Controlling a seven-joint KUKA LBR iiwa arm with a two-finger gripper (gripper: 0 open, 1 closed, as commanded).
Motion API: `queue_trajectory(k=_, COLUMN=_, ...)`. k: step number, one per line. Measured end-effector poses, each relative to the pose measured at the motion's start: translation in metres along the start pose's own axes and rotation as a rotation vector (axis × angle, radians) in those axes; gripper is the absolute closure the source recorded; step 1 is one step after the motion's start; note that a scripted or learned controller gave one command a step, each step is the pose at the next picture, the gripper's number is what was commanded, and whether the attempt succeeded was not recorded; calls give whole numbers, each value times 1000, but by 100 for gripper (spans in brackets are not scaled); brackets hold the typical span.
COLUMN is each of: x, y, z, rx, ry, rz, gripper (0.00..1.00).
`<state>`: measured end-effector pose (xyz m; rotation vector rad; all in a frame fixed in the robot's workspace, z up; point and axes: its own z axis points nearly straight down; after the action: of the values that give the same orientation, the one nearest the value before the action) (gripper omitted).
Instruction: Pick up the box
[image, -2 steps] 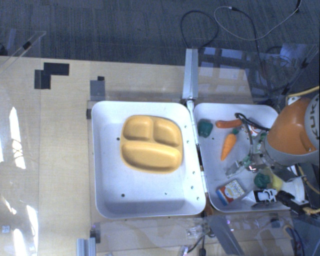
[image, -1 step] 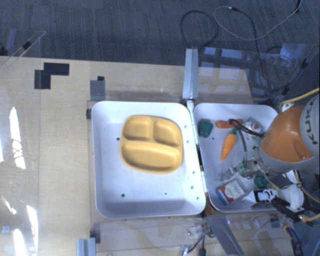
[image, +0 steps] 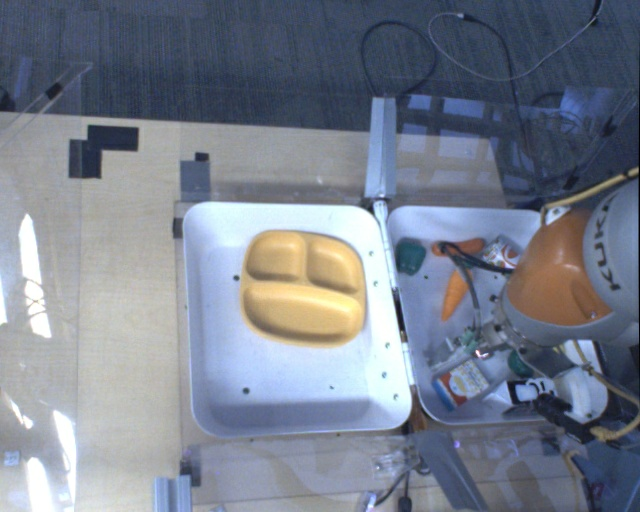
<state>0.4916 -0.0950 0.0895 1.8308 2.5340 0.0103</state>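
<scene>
Orange-banded arm hides right bin | pincer state unclear | box partly covered

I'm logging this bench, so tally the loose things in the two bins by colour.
Yellow: 1, the tray
Green: 1, the green lump
Orange: 1, the carrot
White with red: 1, the box
Total: 4 that I can tell apart; the arm hides more of the right bin.

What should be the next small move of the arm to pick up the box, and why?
Probably a short descent straight onto the box. The gripper sits low in the right bin, just above and right of the box, which lies among clutter near the bin's front wall. Whether anything is grasped cannot be told.
</scene>
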Motion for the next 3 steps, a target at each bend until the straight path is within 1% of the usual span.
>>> queue_trajectory(k=1, x=-13, y=-4, z=0, rx=0, ry=5, rz=-54, gripper=0)
queue_trajectory(k=2, x=-7, y=-3, z=0, rx=1, ry=1, rz=-57, gripper=0)
queue_trajectory(k=3, x=23, y=41, z=-96, rx=8, ry=6, rz=-33, gripper=0)
